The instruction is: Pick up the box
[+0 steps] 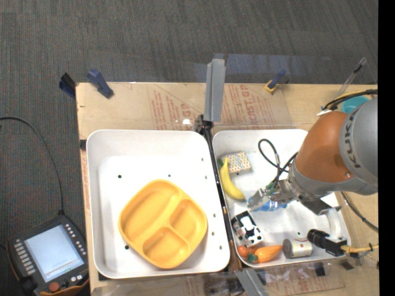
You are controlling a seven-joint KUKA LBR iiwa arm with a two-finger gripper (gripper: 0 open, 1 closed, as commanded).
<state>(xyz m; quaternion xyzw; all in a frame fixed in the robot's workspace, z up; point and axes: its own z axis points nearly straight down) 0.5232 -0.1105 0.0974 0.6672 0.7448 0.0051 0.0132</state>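
at the far left we see a teach pendant [48, 253] on the dark carpet, its cable looping up beside the counter [154, 103]. next comes the left bin [99, 159], which holds a yellow divided plate [163, 224]. in the right bin [290, 135] we find a banana [231, 182] along the left wall, with the box [239, 163] — small, with a dotted pattern on top — just beside the banana's upper end. lower down sit a black-and-white object [248, 227], a carrot [265, 253] and a silver cylinder [297, 248]. the pincer [264, 200] hangs low over the bin's middle, right of the banana and below the box, apart from it — whether it is open or closed we cannot tell. the grey arm with its orange band [327, 150] reaches in from the right.
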